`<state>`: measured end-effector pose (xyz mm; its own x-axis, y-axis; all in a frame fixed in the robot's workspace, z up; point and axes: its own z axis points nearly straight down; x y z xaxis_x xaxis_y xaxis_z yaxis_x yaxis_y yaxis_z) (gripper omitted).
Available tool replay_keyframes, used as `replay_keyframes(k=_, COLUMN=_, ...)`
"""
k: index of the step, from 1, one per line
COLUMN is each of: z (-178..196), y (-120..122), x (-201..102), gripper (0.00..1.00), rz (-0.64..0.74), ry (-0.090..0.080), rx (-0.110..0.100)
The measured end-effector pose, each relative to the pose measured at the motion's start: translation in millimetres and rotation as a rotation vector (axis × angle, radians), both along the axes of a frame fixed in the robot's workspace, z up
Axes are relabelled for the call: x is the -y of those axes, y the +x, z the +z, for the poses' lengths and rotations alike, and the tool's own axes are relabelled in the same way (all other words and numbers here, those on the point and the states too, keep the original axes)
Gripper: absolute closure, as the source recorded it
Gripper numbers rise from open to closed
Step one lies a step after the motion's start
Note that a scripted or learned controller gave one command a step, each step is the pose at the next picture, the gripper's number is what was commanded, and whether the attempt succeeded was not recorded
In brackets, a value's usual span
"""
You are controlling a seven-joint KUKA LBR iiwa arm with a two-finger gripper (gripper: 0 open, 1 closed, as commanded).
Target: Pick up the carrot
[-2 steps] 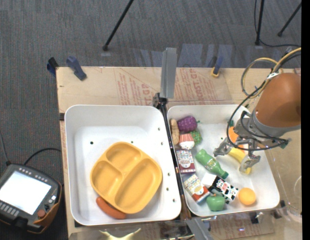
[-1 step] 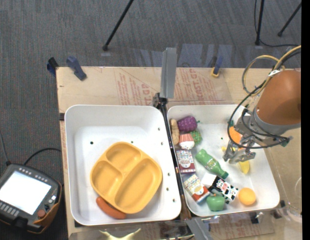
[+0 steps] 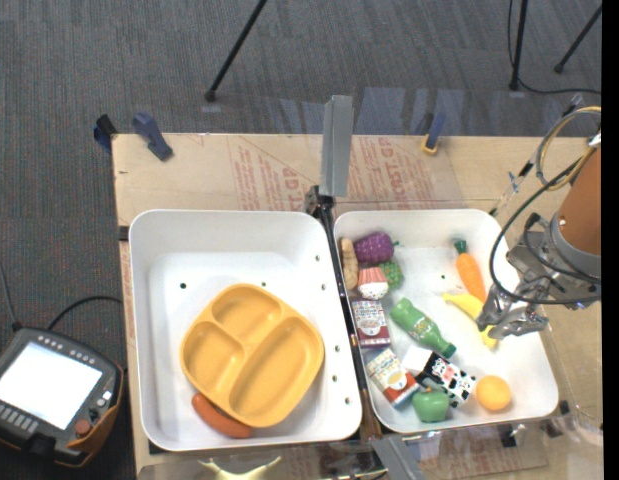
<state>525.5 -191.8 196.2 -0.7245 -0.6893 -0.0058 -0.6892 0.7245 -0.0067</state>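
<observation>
Looking like the approach step here: the carrot (image 3: 470, 271) is lying untouched near the right bin's (image 3: 534, 230) far right side, just beside the banana (image 3: 471, 312). The gripper (image 3: 511, 320) is hovering close by, fingers apparently spread with nothing held. A shift over the carrot and a descent are needed next.

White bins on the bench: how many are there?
2. The left bin holds a yellow divided plate with a sausage under its near edge. The right bin holds toy food, including the carrot.
</observation>
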Motion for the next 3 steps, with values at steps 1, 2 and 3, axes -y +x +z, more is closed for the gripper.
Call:
replay_keyframes(k=1, z=-5.0, y=-1.9, x=-0.9, gripper=0.00, rz=0.000, ry=0.004, rx=-0.009)
replay_keyframes(k=2, z=-112.6, y=44.3, x=-4.7, gripper=0.00, rz=0.060, ry=0.008, rx=-0.013)
replay_keyframes(k=3, z=-107.9, y=95.0, x=-0.8, gripper=0.00, rz=0.345, ry=0.004, rx=-0.005)
